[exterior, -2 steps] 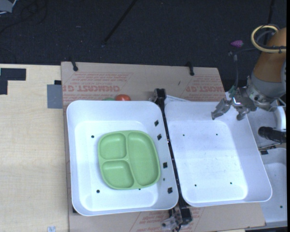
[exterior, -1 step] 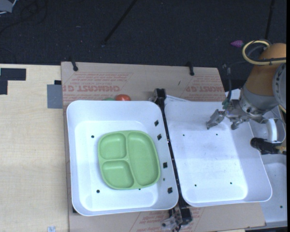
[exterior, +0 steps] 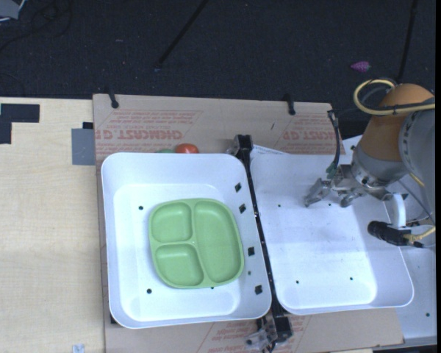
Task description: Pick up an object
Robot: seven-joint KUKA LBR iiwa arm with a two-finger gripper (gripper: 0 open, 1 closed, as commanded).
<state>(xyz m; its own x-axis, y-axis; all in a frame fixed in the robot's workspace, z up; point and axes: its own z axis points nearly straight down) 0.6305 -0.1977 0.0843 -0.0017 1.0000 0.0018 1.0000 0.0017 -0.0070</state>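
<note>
A light green divided plate (exterior: 196,242) with three compartments lies flat in the middle of the left bin (exterior: 125,197). My gripper (exterior: 328,198) hangs over the upper right part of the right bin (exterior: 316,271), far from the plate. Its two fingers (exterior: 313,196) are spread apart, pointing down and left, and nothing sits between them. The grey arm with its orange band (exterior: 397,123) comes in from the right edge.
A small red round thing (exterior: 186,149) with a bit of green beside it lies on the cardboard just behind the left bin's far rim. A black divider (exterior: 254,226) runs between the two bins. A black cable fitting (exterior: 388,232) hangs off the arm at the right bin's right side.
</note>
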